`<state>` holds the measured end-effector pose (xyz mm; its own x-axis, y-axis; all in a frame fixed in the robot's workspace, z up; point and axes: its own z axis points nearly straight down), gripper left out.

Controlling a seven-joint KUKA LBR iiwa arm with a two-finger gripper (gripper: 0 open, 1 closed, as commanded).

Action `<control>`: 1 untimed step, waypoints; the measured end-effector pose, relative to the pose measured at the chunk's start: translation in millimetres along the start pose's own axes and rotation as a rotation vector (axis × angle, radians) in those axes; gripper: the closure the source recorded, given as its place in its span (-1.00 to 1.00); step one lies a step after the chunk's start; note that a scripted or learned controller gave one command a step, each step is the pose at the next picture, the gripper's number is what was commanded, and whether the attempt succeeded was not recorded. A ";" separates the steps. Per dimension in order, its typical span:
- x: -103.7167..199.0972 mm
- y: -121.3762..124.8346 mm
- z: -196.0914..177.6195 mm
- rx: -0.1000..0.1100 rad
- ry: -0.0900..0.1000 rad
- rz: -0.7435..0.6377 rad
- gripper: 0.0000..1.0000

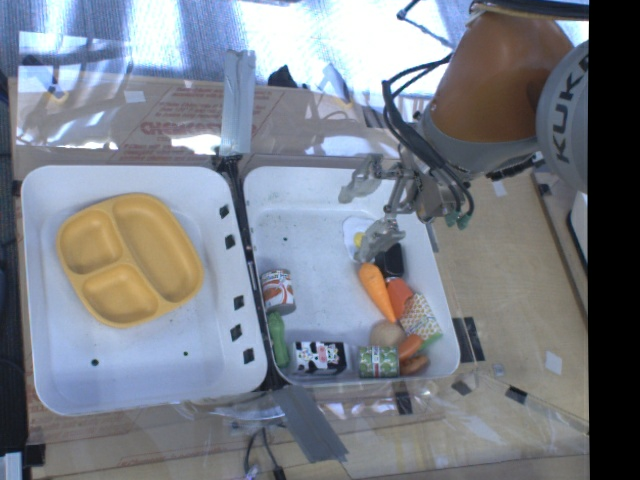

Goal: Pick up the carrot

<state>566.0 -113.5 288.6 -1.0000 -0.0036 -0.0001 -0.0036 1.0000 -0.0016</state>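
Carrot [376, 290] lies beside right bin's [300, 193] wall, gripper [381, 236] just above.

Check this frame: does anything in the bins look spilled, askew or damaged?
Nothing looks spilled or broken. The right bin's toy food is heaped loosely in its lower right, cans lying on their sides near the carrot. The yellow divided plate sits flat in the left bin.

Grey arm [570, 98] with orange band, black cables, metal fingers [380, 236].
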 end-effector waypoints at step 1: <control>39.9 -39.2 166.5 -0.003 0.010 0.263 -1.00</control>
<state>526.3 -153.1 122.2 -0.9664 0.2567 0.0095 0.2568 0.9665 0.0001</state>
